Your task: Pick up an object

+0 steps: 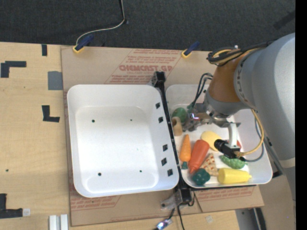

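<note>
The right bin [261, 172] holds a heap of toy food. Two orange carrots [197, 155] lie side by side near its left wall, with a pizza slice [209, 163] and a teal piece [200, 177] below them. A yellow piece [210, 138] sits mid-bin, a yellow corn-like piece [233, 176] at the front, and a dark green vegetable [233, 162] above it. A green round toy [180, 113] lies at the upper left. My gripper [193, 120] is low in this bin, just right of the green round toy and above the carrots. The wrist hides what lies under it.
The left bin [115, 138] stands beside the right one, with a black divider [164, 123] between them. Both rest on a cardboard sheet [139, 66]. The grey arm with its orange band [225, 83] covers the right bin's upper right part.
</note>
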Motion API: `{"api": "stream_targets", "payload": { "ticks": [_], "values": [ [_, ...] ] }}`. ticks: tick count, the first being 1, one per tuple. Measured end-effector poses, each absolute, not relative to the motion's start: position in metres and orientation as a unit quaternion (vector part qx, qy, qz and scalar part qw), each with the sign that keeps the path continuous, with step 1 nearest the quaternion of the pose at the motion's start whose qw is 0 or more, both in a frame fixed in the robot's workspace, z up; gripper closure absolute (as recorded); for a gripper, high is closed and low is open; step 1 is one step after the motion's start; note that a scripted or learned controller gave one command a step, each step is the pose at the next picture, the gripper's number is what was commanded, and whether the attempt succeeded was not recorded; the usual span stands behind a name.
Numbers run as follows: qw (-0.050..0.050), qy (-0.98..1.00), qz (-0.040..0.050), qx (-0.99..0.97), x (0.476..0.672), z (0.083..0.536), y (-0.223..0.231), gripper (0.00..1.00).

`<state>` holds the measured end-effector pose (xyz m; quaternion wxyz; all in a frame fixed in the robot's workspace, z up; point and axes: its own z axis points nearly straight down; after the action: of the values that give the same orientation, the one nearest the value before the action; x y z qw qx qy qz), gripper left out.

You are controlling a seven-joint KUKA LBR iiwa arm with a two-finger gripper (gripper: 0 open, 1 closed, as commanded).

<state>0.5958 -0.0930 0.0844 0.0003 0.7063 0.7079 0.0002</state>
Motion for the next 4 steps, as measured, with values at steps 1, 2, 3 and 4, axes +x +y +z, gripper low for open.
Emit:
{"api": "stream_targets", "payload": {
  "ticks": [1,2,3,4],
  "values": [
    [0.003,0.707,-0.0021,0.707,0.595,0.086,-0.097,0.0],
    [0.001,0.706,-0.0012,0.708,0.544,0.085,-0.108,0.0],
    [0.001,0.707,-0.0008,0.707,0.546,0.095,-0.106,1.0],
    [0.001,0.707,-0.0005,0.707,0.542,0.085,-0.095,1.0]
  ]
}}
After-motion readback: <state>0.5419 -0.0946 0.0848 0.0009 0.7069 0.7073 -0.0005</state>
